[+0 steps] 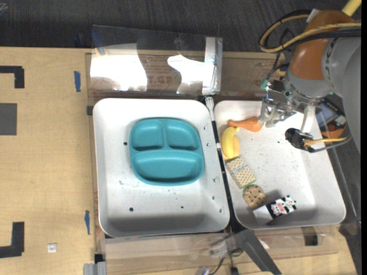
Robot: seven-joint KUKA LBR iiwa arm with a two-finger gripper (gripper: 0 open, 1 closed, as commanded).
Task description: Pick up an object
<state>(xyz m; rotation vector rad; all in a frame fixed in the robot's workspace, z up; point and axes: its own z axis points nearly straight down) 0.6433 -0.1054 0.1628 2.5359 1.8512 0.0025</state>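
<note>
My gripper hangs over the back of the right bin, its tips just right of an orange carrot-like piece. A yellow banana lies beside that piece along the bin's left wall. Nearer the front lie a patterned cracker-like square, a round brown cookie and a small black-and-white block. No object shows between the fingers.
The left bin holds a teal divided plate. A clear plastic sheet stands behind the bins. Yellow and black cables trail from the wrist over the right bin's back right. Wooden bench lies to the left.
</note>
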